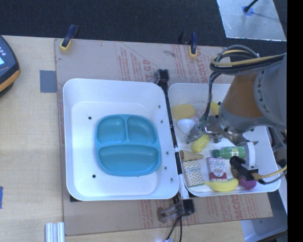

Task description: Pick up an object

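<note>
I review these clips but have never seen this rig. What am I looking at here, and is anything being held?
One camera looks down at a slant on a bench with two white bins. The left bin holds a blue divided plate. The grey and orange robot arm reaches in from the right over the right bin, which holds small items: a banana, a green bottle, a red packet. Its gripper sits low among them; whether it holds anything cannot be seen.
</note>
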{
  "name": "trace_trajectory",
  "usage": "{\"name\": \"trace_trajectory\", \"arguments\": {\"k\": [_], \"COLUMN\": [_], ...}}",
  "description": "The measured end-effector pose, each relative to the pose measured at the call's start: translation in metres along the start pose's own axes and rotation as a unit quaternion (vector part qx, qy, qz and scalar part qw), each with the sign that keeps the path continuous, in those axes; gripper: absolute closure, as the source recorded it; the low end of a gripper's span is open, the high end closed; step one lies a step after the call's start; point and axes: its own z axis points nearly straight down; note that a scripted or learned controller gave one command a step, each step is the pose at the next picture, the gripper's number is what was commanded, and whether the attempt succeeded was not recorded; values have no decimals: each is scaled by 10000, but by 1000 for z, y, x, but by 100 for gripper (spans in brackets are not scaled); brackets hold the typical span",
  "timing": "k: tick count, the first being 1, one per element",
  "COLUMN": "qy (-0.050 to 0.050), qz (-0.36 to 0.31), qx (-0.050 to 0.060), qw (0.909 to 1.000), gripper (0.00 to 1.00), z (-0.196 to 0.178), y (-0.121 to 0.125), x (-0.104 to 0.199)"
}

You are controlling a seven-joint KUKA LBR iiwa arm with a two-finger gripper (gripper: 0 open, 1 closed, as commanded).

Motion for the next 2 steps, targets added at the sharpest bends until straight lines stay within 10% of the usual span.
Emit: {"name": "trace_trajectory", "arguments": {"k": [2], "qy": [0], "qz": [-1], "qx": [-9], "qw": [10000], "gripper": [0], "z": [0], "y": [2], "x": [3]}}
